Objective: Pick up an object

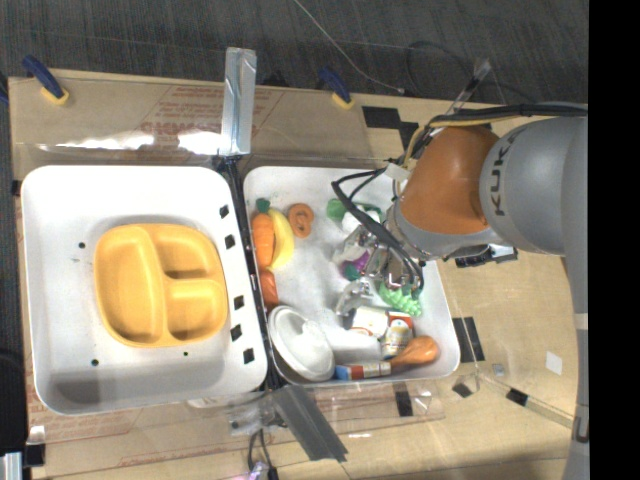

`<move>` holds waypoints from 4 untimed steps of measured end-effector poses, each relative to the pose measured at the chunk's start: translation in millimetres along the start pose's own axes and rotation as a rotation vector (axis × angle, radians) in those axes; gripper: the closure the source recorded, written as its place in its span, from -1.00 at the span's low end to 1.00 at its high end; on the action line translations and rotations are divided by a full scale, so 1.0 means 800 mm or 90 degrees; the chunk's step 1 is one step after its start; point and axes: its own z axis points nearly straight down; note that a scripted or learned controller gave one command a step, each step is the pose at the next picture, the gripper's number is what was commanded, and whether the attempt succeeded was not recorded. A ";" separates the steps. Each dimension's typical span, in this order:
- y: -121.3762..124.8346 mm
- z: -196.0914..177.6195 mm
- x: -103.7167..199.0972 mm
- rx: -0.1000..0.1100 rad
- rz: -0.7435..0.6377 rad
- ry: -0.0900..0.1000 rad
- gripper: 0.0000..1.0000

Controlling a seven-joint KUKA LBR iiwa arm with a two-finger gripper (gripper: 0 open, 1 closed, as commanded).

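Robotics lab: KUKA arm (520,183), taped cardboard bench (150,103), blue clamps (45,78), loose cable (330,38), carpet floor.

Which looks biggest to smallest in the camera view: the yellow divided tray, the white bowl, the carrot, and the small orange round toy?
Largest to smallest:
1. yellow divided tray
2. white bowl
3. carrot
4. small orange round toy

All lie in the bins at similar depth, so the order looks reliable.

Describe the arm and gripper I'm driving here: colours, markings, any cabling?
The arm is a thick grey casing with "KUKA" lettered in dark characters and a rounded orange band above the wrist. Black cables loop from the wrist down toward the gripper, which is a small metallic, silvery assembly. Its finer details are too cluttered to tell.
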 end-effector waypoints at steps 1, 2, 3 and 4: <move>-0.022 -0.001 -0.059 -0.001 -0.085 -0.001 -1.00; -0.020 -0.015 -0.061 -0.001 -0.087 -0.003 1.00; -0.016 -0.180 -0.103 0.000 0.066 -0.007 1.00; -0.021 -0.228 -0.083 0.000 0.327 -0.001 1.00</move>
